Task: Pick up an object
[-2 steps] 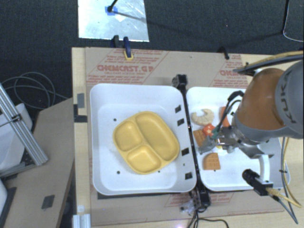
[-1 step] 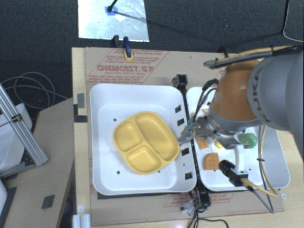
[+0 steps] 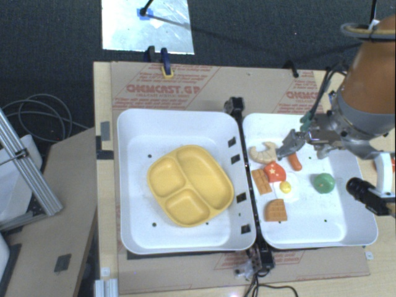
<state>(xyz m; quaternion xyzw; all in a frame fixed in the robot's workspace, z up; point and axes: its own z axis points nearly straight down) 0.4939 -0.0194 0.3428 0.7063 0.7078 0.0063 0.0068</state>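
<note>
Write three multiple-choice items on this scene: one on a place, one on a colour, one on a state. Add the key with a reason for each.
1. Where does the yellow tray lie?
A. in the left bin
B. in the right bin
C. on the floor

2. What colour is the ball in the right bin?
A. blue
B. green
C. black

3. How does the tray stand?
A. upside down
B. on its edge
C. flat, compartments facing up

Key:
1 A, since the tray rests inside the left bin.
2 B, since the round ball near the right bin's right side is green.
3 C, since its three compartments show from above.

The end effector hangs over the right bin near the food pieces.
</note>
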